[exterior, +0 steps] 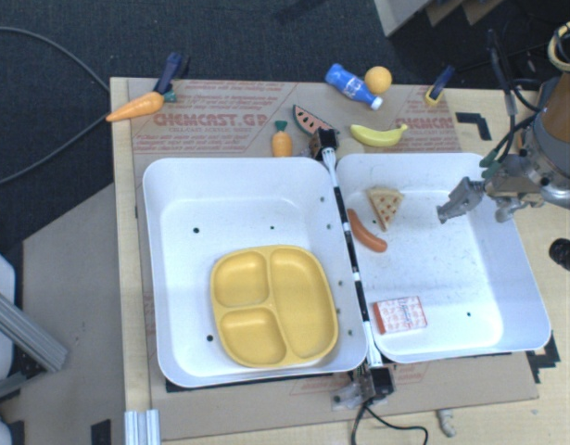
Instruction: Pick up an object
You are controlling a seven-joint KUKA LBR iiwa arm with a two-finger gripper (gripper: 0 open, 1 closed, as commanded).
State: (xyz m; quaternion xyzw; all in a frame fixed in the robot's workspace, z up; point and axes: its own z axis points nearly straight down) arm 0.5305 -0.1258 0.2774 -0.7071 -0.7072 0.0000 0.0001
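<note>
The right bin (507,276) holds a tan pizza-slice toy (385,205), a red sausage (368,232) and a red-and-white packet (399,315). My gripper (475,213) hovers over the upper right part of this bin, to the right of the pizza slice. It is open: its two grey fingers (454,202) are spread apart and nothing sits between them. The pizza slice lies roughly a finger's length to the left of the nearer finger.
A yellow divided plate (273,304) lies in the left bin (173,202). Behind the bins lie a banana (377,134), a blue bottle (351,85), an orange ball (378,79), a watermelon slice (310,119), a small carrot (282,143) and a larger carrot (134,108).
</note>
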